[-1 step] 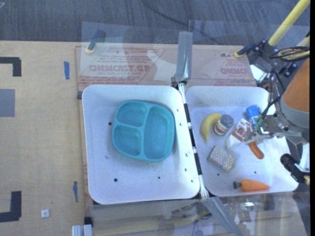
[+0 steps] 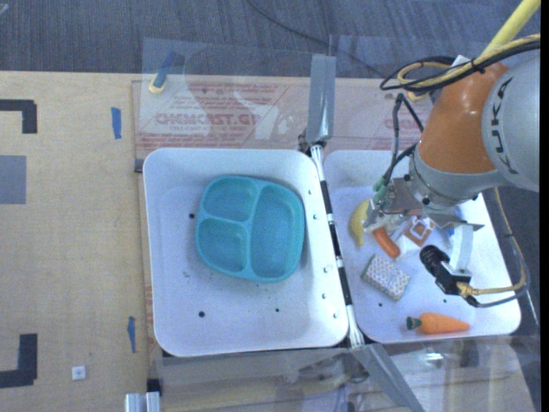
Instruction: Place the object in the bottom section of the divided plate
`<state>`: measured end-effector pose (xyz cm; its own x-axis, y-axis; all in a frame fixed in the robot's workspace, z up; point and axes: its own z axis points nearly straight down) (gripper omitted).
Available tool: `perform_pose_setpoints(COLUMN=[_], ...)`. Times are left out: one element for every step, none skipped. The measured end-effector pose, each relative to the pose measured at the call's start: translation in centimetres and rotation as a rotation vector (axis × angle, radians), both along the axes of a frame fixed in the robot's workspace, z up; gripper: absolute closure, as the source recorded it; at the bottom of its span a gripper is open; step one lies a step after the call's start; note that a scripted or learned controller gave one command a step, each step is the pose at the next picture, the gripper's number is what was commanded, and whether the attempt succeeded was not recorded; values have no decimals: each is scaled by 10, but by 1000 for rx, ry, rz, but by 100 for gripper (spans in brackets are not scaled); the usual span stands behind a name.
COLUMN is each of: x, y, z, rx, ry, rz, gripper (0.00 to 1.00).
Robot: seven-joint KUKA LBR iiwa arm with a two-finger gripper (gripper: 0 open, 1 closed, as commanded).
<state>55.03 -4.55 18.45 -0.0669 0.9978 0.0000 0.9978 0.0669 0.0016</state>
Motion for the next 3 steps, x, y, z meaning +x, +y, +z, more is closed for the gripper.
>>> perform_pose_setpoints(x=[8,25,25], y=[68,124,125], z=[0,0,0], rx=[0,-1,-1], ry=[1,2,1], rz=[-76,-23,-23], gripper=[100,100,0])
